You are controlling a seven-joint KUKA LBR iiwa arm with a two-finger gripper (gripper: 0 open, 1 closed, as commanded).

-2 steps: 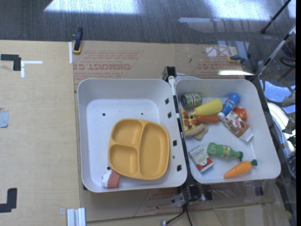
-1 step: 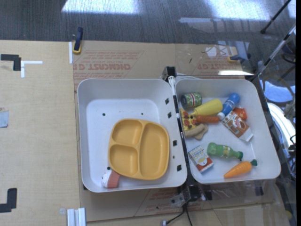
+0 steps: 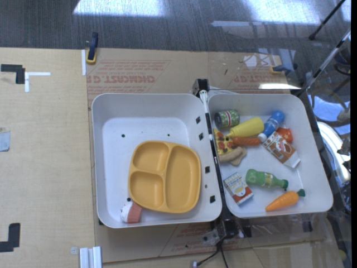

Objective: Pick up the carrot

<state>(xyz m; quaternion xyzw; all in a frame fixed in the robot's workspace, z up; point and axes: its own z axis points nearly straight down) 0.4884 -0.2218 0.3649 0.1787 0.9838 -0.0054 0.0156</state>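
Lowest in the view, the carrot lies in the right bin at about 5 o'clock, close to the front wall, its green tip toward 3 o'clock. Just beyond it at 11 o'clock lies a green bottle, with a small juice carton at 9 o'clock. Further back are a yellow bottle and a green can. I cannot tell the state of the gripper. I judge the task not yet begun; next, the arm must descend over the carrot, across its length.
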